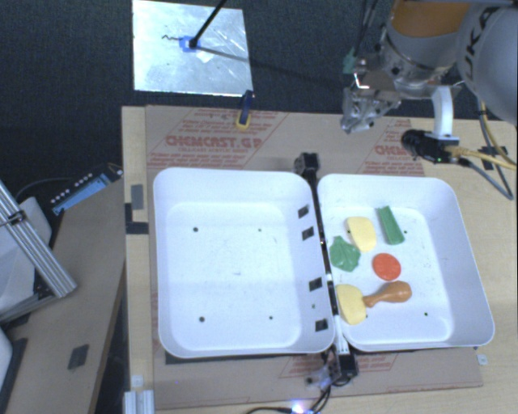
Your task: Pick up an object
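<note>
We see the gripper (358, 120) up at the top of the view, near one o'clock. It hangs over the brown board (267, 137), past the far edge of the right bin (465, 267). It does not touch any toy. Its tips look small and blurry, so we cannot tell how they stand. Nothing shows between them.

Above the gripper is the grey arm (486, 40) with its orange band (429, 16). It comes in from about two o'clock.

Below the gripper, toward five o'clock, sits the right bin. All the toys lie in its left half. A green stick (391, 225) lies at the top, tilted a bit. Just beside it, at nine o'clock from it, is a yellow block (362, 233). A green leafy piece (344, 254) lies at seven o'clock from the yellow block, touching it or nearly so. A round orange disc (386, 265) sits at five o'clock from the yellow block. Lower down lies a brown piece (390, 294), and its left end meets a pale yellow piece (350, 304).

The left bin (166, 242) sits at nine o'clock from the right bin, and their edges touch in the middle.

Far away, at eleven o'clock, a shiny sheet (162, 48) lies on the dark floor.
</note>
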`<state>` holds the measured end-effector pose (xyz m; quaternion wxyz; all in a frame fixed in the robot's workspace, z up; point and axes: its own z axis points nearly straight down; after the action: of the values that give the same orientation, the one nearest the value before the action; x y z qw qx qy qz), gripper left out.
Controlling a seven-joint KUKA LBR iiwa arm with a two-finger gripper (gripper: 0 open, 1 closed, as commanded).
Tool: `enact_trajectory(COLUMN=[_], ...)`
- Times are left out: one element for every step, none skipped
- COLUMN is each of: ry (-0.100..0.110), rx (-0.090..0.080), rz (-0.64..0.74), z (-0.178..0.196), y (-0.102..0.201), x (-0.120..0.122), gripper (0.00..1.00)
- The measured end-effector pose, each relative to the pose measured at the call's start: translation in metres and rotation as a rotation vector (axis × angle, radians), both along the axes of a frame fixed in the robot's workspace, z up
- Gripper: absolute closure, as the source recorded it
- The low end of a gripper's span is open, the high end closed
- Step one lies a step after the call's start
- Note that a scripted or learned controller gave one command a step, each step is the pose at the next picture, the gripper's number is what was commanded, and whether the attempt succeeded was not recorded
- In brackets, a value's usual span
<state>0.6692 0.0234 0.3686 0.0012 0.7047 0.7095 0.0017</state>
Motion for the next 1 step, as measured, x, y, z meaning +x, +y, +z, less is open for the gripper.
enact_trajectory(ry=[0.001], rx=[0.0], rz=[-0.001], z=[0.0121], y=[0.0315], x=[-0.0005], gripper=[1.0])
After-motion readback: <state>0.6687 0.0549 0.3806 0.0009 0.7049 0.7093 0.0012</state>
